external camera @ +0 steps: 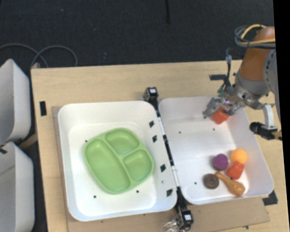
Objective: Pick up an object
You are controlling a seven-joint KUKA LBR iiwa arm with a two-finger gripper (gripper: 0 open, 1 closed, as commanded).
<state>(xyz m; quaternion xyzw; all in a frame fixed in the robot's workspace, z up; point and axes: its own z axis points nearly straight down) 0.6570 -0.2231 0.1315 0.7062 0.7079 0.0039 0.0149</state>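
The gripper (222, 107) hangs over the right bin (196, 134), clamped on a red-orange block (221, 115). Its height suggests a lift clear of the other toys.

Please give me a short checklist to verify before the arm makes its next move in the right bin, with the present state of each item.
1. Claw is over the right bin: ok, at its far right corner.
2. An object is at the claw: ok, an orange-red piece sits right under it.
3. Piece is truly held between the fingers: cannot tell.
4. Other objects are apart from the claw: ok, the purple ball, orange ball, red piece and brown pieces lie clustered at the near right.
5. Green tray lies in the left bin: ok.
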